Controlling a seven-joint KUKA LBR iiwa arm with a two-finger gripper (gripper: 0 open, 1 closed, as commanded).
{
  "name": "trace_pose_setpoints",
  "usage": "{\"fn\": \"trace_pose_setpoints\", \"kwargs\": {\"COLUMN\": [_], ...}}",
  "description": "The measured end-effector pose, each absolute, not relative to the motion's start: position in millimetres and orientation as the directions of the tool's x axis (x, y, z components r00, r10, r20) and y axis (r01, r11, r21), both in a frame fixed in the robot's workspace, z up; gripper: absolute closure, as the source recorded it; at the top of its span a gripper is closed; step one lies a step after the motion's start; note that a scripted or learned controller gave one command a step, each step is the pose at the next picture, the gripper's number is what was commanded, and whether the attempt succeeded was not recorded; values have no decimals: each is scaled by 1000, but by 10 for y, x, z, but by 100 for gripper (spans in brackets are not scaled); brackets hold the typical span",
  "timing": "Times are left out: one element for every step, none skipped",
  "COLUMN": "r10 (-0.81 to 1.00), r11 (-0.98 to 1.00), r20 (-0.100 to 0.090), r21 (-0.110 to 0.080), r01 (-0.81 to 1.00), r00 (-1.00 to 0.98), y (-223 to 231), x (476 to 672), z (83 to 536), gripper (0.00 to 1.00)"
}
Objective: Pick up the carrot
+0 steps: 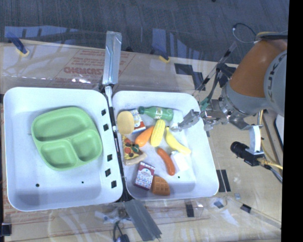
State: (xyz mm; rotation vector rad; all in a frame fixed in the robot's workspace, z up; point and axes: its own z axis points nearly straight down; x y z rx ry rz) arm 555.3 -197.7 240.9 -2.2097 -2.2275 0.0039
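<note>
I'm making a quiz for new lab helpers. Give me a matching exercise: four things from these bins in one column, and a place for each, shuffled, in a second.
Things:
1. carrot
2. green divided plate
3. green bottle
4. waffle

Places:
A. alone in the left bin
B. near the front wall of the right bin
C. near the back wall of the right bin
D. beside the corn cob, mid right bin

Pairs: 1-D, 2-A, 3-C, 4-B
</note>
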Motion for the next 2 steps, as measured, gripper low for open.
{"fn": "trace_pose_setpoints", "kwargs": {"r10": [946, 953], "r11": [324, 303], "r20": [2, -8], "r21": [-4, 24], "r01": [946, 953], "r00": [-324, -303], "y": [-1415, -1056], "x": [5550, 5975], "z": [1797, 1045], "gripper": [0, 0]}}
